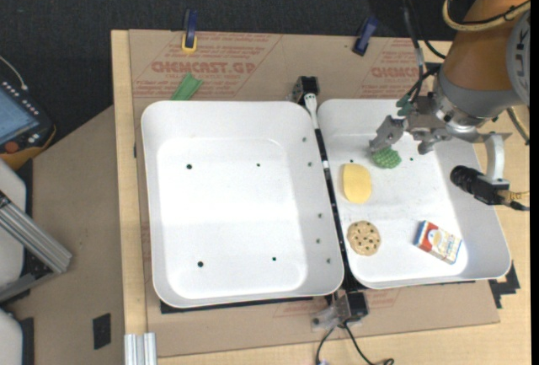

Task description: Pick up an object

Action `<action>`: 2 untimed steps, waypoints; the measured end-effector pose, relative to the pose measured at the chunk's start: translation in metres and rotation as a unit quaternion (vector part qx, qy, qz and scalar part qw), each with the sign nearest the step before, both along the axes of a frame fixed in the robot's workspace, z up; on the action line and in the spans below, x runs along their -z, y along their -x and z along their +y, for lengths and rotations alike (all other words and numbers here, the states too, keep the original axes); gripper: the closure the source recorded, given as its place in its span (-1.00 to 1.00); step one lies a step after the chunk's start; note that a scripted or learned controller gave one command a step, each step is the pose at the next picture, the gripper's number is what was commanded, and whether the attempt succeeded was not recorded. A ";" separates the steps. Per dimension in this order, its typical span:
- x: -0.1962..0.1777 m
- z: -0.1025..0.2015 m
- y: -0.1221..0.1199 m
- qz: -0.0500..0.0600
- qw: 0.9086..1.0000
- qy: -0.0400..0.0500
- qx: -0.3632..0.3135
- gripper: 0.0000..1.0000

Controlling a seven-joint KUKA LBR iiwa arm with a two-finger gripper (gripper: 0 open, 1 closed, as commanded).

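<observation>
In the right bin (pixel 472 271) lie a small green knobbly object (pixel 386 158), a yellow oval piece (pixel 356 183), a round cookie (pixel 364 238) and a small blue, red and white packet (pixel 438 241). My gripper (pixel 405 138) hangs low over the far part of this bin, reaching in from the right. Its fingers stand spread and open, with the left finger (pixel 384 136) just above the green object. Nothing sits between the fingers.
The left bin (pixel 160 186) lies beside the right one, with a black divider strip (pixel 324 169) between them. Both bins rest on a cardboard sheet (pixel 253 60) held by clamps at its far edge. A green strip (pixel 186 87) lies on the cardboard behind the left bin.
</observation>
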State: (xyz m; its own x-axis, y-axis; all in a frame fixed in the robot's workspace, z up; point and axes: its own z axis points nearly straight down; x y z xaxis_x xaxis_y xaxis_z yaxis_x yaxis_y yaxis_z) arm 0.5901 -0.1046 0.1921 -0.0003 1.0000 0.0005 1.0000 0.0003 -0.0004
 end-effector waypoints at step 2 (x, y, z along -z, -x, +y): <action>0.000 -0.014 0.110 -0.002 1.000 0.001 0.001 1.00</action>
State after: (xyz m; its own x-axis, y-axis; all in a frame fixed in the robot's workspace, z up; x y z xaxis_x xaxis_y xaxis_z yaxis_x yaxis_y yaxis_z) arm 0.4798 -0.1183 0.1919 0.0024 1.0000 -0.0015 1.0000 -0.0024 0.0031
